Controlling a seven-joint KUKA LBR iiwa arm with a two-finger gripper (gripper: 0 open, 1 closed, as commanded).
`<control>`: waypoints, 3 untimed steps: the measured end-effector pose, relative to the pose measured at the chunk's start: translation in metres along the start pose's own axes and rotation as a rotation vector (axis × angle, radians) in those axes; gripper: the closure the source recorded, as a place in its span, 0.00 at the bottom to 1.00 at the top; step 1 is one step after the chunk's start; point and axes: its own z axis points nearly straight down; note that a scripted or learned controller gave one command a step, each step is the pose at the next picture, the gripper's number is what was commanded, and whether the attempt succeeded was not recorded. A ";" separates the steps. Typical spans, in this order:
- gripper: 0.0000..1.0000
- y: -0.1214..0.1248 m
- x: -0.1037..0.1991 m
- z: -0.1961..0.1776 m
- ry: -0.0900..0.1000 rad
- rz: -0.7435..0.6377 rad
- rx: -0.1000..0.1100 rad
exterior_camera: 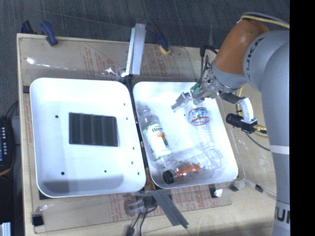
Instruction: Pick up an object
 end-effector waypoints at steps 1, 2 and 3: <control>0.00 0.000 0.000 0.000 0.000 0.000 0.000; 0.00 0.032 -0.007 0.061 -0.003 -0.193 -0.003; 0.00 -0.026 0.006 -0.016 -0.001 -0.091 -0.001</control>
